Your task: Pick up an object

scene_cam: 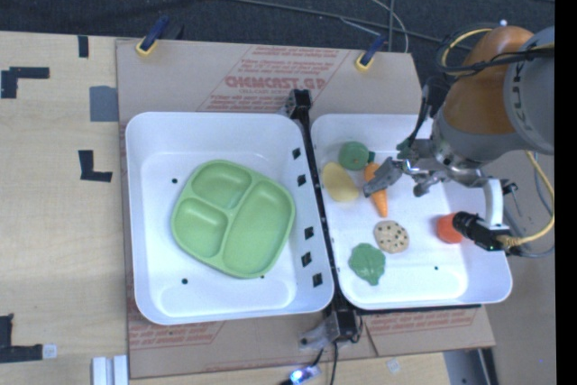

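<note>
Nearest my camera, at the front of the right bin (487, 288), I saw a green leafy toy (367, 263), lying below the pincer (399, 178) and a little to its left, with a speckled cookie (390, 236) just above it, closer to the pincer. The pincer hung over the middle of that bin with its two fingers spread and nothing between them; its left finger (380, 177) lay across the orange carrot (380, 193), covering the carrot's upper part, and I could not tell whether it touched it. A yellow lemon-like piece (341, 183) sat just left of that finger, and a dark green rounded piece (354, 154) above and left of it. A red-orange piece (449, 228) lay down to the pincer's right, partly behind a black fitting on the arm, so its shape was hard to read. Well off to the left, in the other bin (149, 221), rested a green divided plate (233, 217).
</note>
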Action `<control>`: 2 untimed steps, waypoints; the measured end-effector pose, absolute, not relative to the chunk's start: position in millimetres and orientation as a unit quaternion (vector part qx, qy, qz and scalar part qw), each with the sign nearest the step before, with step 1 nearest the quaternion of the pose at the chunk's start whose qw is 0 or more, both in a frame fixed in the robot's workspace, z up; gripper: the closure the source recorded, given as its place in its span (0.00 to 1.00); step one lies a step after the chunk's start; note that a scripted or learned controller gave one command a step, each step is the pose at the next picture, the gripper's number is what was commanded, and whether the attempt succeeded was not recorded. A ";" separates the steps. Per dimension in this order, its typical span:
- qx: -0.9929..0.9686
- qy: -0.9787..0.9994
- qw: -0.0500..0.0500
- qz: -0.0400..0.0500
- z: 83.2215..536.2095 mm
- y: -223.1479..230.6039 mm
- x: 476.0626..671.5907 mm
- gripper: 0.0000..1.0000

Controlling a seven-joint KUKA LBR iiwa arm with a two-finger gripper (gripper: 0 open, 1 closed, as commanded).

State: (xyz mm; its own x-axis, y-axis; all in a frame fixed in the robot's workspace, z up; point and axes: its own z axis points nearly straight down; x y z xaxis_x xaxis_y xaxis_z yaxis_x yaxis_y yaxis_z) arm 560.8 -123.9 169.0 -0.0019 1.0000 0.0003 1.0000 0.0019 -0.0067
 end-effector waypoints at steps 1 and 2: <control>-0.707 -0.707 0.002 0.002 124.2 -128.0 561.7 0.00; -0.707 -0.708 0.000 0.001 82.8 -127.7 561.5 0.00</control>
